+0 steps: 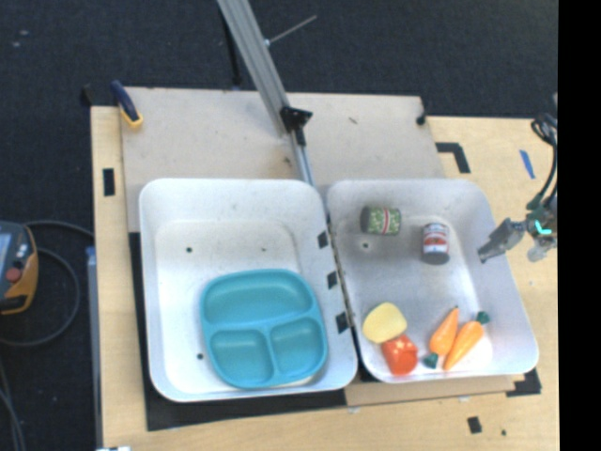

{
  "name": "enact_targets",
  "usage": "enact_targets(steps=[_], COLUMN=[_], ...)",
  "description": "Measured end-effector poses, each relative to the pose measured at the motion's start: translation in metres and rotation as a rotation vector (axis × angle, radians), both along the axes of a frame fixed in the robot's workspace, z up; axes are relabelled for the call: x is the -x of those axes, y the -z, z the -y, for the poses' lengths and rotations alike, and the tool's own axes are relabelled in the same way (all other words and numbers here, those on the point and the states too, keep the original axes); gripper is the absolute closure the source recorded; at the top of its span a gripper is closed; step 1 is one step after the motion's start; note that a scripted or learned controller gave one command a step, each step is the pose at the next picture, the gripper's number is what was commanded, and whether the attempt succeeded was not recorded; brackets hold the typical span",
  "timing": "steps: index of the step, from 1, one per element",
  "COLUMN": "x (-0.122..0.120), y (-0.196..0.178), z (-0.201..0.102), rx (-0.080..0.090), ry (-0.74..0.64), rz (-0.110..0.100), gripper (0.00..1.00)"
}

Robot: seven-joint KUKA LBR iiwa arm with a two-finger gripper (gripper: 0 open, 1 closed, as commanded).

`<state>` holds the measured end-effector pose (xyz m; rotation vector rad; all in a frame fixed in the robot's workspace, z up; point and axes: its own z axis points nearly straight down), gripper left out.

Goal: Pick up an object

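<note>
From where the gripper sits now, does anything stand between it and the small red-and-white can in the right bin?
Nothing visible does. The gripper sits at the right bin's right rim; bare floor separates it from the red-and-white can.

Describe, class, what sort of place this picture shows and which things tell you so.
Probably a robot test bench in a lab: two white bins side by side on a board, toy food such as carrots and small cans, and a gripper at the right bin's edge.
</note>
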<state>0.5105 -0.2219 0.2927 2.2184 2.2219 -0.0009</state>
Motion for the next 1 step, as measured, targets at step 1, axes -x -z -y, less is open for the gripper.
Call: enact_targets(steps=[1], x=[-0.0002], y=[-0.0003], z=[0.0], rx=[0.0], ry=[0.0], rz=[0.001], gripper=[0.0])
